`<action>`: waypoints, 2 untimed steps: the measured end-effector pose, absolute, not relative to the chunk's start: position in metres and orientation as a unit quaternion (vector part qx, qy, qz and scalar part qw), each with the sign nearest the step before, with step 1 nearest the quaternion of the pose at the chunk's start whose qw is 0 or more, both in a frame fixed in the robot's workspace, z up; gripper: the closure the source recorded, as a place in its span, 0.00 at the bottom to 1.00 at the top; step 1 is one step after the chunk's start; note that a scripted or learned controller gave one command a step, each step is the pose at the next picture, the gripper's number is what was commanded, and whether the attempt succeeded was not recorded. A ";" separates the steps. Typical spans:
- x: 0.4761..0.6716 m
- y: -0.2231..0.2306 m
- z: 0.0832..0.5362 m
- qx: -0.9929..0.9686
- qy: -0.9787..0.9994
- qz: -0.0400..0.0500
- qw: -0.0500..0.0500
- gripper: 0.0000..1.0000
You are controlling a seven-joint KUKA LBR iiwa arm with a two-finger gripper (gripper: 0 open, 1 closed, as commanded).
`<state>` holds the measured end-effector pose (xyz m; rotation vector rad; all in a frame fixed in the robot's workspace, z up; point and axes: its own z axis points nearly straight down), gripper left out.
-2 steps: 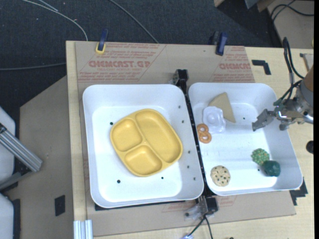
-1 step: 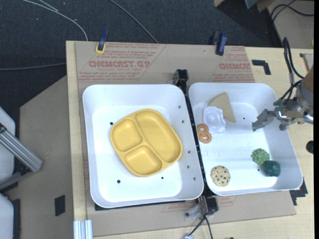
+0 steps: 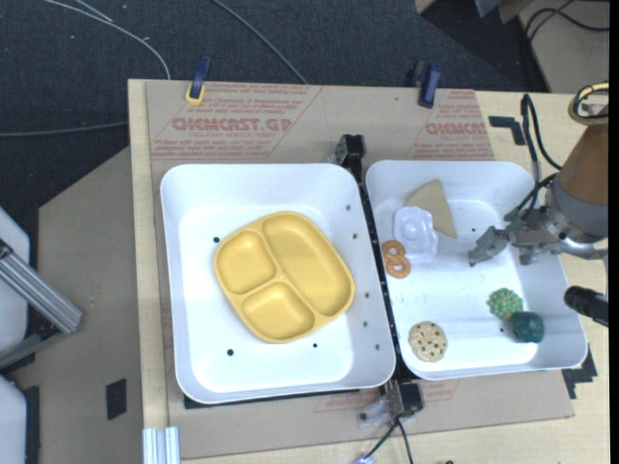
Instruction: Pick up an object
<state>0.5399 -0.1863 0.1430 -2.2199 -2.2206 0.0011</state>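
A: What lies on the tabletop (image 3: 145, 259)?

B: A yellow divided plate (image 3: 282, 275) in the left bin (image 3: 184, 336). In the right bin (image 3: 464, 358): tan wedge (image 3: 435, 204), clear cup (image 3: 414, 232), cookie (image 3: 427, 340), broccoli (image 3: 505, 304), pretzel (image 3: 396, 258).

A: The gripper (image 3: 488, 249)?

B: Empty above the right bin; whether open, I cannot tell. Best to centre over one item, then descend.

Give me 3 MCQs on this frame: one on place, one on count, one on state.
1. Where is the yellow plate?
A. left bin
B. right bin
C. on the cardboard

2. How many compartments does the yellow plate have?
A. two
B. three
C. five

3. What is under the claw?
A. the cookie
B. bare floor of the right bin
C. the yellow plate

Key: 1 A, it lies inside the left bin. 2 B, ridges split it into three wells. 3 B, the claw hangs over white floor of the right bin, apart from the cookie and the pretzel.
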 end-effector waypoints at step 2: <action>0.540 -0.186 0.103 -0.707 -0.707 0.000 0.000 1.00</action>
